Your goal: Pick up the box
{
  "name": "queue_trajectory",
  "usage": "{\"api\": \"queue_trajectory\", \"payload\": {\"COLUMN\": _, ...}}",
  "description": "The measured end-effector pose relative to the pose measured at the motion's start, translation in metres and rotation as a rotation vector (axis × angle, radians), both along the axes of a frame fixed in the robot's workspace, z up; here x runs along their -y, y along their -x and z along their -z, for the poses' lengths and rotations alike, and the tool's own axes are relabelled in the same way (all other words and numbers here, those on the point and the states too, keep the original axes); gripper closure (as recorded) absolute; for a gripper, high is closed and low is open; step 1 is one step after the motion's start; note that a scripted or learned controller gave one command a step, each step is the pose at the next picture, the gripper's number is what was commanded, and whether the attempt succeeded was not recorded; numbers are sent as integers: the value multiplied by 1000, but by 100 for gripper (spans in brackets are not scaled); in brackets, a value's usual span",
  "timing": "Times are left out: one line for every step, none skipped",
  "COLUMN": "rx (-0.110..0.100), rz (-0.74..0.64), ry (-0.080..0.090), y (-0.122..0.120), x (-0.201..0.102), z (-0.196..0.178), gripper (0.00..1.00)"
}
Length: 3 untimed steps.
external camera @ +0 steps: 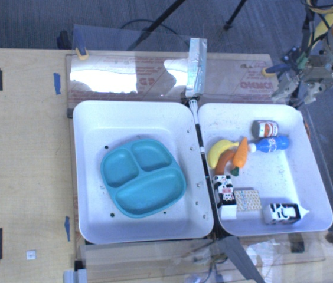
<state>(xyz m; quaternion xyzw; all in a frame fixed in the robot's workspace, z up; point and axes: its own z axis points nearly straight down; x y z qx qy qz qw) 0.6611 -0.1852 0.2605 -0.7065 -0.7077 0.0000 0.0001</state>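
In the right bin (317, 175), near its front, lies a small flat box (247, 200) with a speckled top. A black-and-white cow-patterned carton (224, 190) lies against its left side, and another such carton (284, 213) sits to its right by the front corner. My gripper (295, 88) hangs outside the bin, above its back right corner and far from the box. Cables and metal parts crowd the gripper, and nothing shows in its grasp.
A yellow banana (219, 151) and an orange carrot (240, 154) lie mid-bin. A small can (265, 128) and a blue bottle (271, 144) sit behind them. The left bin (87, 158) holds a blue divided plate (143, 177).
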Motion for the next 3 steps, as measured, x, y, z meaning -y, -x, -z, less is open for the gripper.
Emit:
{"api": "queue_trajectory", "payload": {"rx": 4, "rz": -3, "ry": 3, "y": -1, "x": 0, "z": -11, "gripper": 100}}
{"api": "queue_trajectory", "payload": {"rx": 0, "rz": -294, "ry": 0, "y": 73, "x": 6, "z": -31, "gripper": 100}}
{"api": "queue_trajectory", "payload": {"rx": 0, "rz": -444, "ry": 0, "y": 141, "x": -27, "z": -79, "gripper": 100}}
